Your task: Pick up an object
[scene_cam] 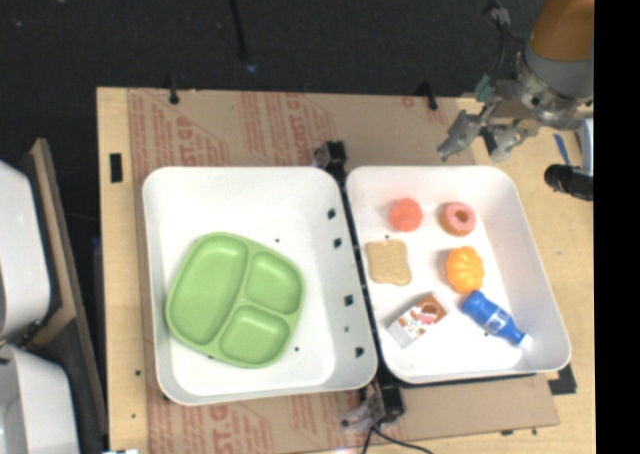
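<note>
My gripper (478, 142) hangs above the far edge of the right bin (530, 242), fingers spread open with nothing between them. Below it in the bin lie a pink ball (405, 213), a pink donut (458, 218), a tan toast slice (387, 262), an orange fruit (464, 268), a blue bottle (492, 317) and a small red-and-white carton (418, 319). The gripper is well apart from all of them, nearest to the donut.
The left bin (180, 202) holds a green divided plate (235, 299). A black clip (331, 155) sits at the far end of the seam between the bins. Brown cardboard bench surface (230, 132) lies beyond the bins.
</note>
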Controlling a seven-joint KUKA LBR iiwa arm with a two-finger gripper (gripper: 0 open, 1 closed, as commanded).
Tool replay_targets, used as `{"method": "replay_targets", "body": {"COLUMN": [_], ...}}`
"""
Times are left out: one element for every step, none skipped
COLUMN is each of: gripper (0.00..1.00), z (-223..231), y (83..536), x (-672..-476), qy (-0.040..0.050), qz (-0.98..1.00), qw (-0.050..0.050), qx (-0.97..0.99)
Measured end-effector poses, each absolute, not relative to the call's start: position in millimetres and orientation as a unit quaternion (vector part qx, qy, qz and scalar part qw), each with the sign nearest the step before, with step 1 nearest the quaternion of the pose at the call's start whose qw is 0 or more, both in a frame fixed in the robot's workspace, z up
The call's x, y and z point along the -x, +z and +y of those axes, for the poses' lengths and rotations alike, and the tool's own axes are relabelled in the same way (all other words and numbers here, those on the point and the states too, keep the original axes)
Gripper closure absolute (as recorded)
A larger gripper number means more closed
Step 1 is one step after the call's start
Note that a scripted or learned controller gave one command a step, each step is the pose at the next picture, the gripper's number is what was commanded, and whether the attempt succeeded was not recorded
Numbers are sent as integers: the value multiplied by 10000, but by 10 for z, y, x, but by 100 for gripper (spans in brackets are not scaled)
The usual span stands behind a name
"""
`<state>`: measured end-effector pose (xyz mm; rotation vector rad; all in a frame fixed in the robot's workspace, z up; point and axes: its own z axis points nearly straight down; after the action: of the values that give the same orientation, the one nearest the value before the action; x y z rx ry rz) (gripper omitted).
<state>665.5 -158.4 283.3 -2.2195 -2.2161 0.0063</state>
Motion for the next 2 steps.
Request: {"method": "replay_targets", "body": {"gripper": [0,0], "z": [-1581,-1644], "y": [2878,2299], "x": [-6665,-6592], "qy": [-3,14], "qz": [-7069,-7067], "qw": [-4,15], "qx": [7073,7075]}}
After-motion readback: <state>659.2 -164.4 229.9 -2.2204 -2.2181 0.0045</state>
